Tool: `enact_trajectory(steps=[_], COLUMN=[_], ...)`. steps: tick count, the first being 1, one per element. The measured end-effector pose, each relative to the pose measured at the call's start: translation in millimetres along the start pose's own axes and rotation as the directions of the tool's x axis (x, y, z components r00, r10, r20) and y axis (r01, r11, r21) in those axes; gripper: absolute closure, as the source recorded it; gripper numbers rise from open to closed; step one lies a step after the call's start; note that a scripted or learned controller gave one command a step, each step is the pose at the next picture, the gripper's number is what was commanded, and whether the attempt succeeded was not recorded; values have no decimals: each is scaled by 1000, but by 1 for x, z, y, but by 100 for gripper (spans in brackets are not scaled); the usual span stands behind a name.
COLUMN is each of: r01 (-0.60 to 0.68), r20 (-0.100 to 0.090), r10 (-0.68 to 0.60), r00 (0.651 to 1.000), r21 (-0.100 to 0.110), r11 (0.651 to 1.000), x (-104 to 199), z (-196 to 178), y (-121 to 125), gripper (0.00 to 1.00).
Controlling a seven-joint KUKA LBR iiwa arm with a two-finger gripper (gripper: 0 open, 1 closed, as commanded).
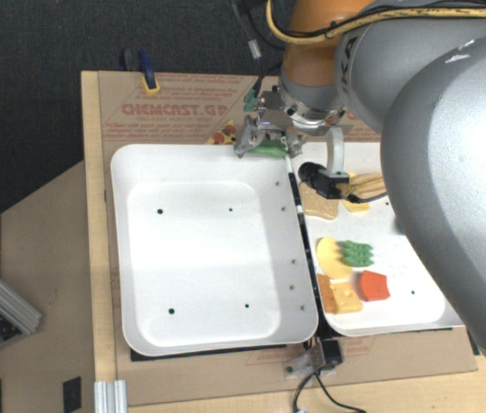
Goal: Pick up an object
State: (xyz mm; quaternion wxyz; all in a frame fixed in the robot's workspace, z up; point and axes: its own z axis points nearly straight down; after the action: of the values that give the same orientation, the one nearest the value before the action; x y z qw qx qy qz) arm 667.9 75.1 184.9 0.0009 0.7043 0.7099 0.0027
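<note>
Two white bins sit side by side on the counter (182, 101), and the left bin (204, 256) has nothing loose in it that I can see, while the right bin (415, 304) holds a small heap of toy food: a green piece (356, 251) on a yellow piece (333, 261), a red block (373, 286) and an orange block (341, 298) touching it, and tan pieces (359, 186) further back. The end effector (264, 140) hangs over the far rim of the left bin, right by the divider between the bins, and there is a green thing (268, 149) at its tip. Whether that green thing is pinched between the fingers or merely lies under them I cannot tell, nor how far the fingers stand apart; the metal parts blur together there. If the grip is empty, the nearest pickings lie to the arm's side of the divider and toward the near edge, so the next move would be across into the right bin. The arm's big grey body hides much of that bin's far side.
</note>
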Motion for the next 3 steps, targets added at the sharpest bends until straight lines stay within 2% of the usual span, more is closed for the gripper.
enact_trajectory(steps=[1,2,3], r01=[4,-1,-10], r20=[-5,-6,6], r10=[-4,1,10], r00=[1000,1000,1000], r21=[-10,-15,17], r11=[1000,1000,1000], x=[109,153,150], z=[-115,-311,-196], y=[0,-17,-38], gripper=[100,100,100])
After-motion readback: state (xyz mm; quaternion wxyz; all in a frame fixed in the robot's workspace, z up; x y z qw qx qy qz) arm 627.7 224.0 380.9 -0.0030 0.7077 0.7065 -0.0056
